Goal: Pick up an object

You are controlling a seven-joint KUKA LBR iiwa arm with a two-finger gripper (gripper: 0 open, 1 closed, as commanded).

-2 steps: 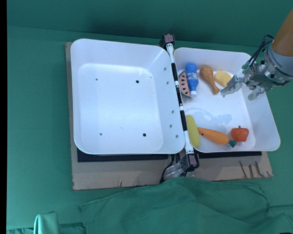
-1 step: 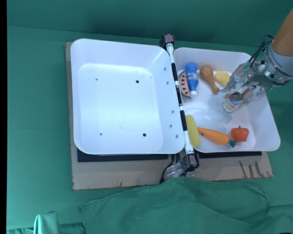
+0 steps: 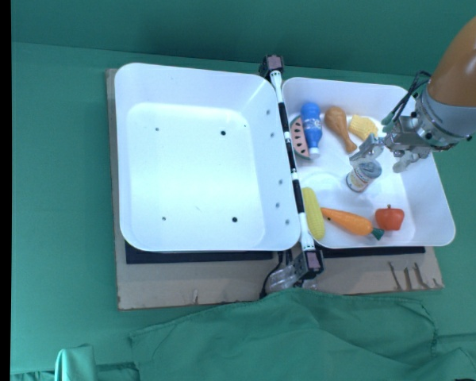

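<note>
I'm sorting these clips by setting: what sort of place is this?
Likely a robotics lab's picking bench: two white bins on green cloth, toy food such as a carrot, and a grey-and-orange arm.

Two shallow white plastic bins: left bin [image 3: 143, 94], right bin [image 3: 428, 205]. Right bin contents, one each: blue plastic bottle [image 3: 312, 125], watermelon slice toy [image 3: 300, 137], brown drumstick toy [image 3: 339, 126], yellow corn piece [image 3: 363, 126], small grey can [image 3: 363, 175], yellow banana toy [image 3: 312, 213], orange carrot toy [image 3: 349, 221], red pepper toy [image 3: 389, 217]. Total: eight objects.
</note>
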